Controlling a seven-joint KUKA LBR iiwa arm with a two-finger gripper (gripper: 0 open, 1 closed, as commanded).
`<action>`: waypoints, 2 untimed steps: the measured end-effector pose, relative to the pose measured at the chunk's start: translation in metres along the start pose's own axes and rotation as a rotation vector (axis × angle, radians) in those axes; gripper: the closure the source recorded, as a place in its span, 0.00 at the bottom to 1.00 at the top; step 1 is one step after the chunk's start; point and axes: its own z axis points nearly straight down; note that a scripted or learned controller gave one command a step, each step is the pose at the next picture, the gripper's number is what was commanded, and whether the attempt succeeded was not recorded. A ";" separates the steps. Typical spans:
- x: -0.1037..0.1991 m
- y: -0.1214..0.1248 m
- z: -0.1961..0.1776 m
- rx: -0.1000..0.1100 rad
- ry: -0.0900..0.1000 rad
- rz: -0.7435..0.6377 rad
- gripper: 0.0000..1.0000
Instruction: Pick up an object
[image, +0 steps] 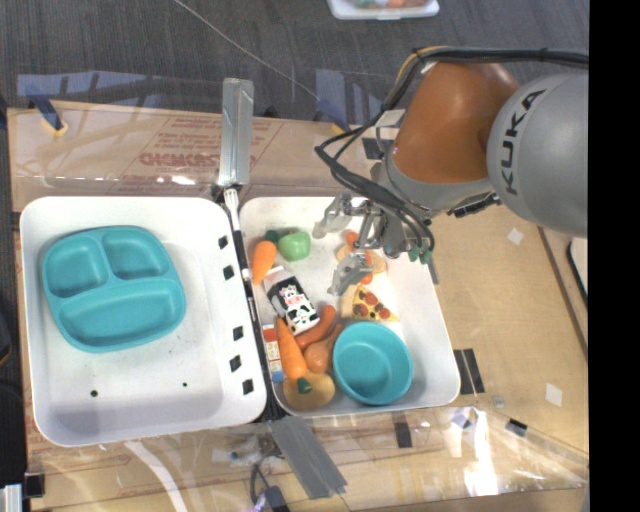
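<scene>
My gripper (342, 243) hangs over the back of the right bin (432, 300), with its fingers spread apart and open. A small orange piece (353, 239) shows just beside the fingers; whether it touches them I cannot tell. Left of the gripper lie a green pepper (294, 243) and a carrot (262, 260). Below it rests a pizza slice (368, 304). A black-and-white milk carton (292, 303), a second carrot (291, 352), a brown sausage (322, 333), a teal bowl (371, 364) and a yellowish pear (308, 389) fill the bin's front half.
The left bin (140, 400) holds a teal divided plate (112, 285) in its back half. A grey divider bar (236, 130) stands behind the seam between the bins. The arm's orange band (450, 120) and cables overhang the right bin's back right corner.
</scene>
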 end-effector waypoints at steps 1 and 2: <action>0.025 -0.037 0.138 -0.002 -0.001 -0.182 0.00; 0.012 -0.031 0.112 0.004 -0.036 -0.199 1.00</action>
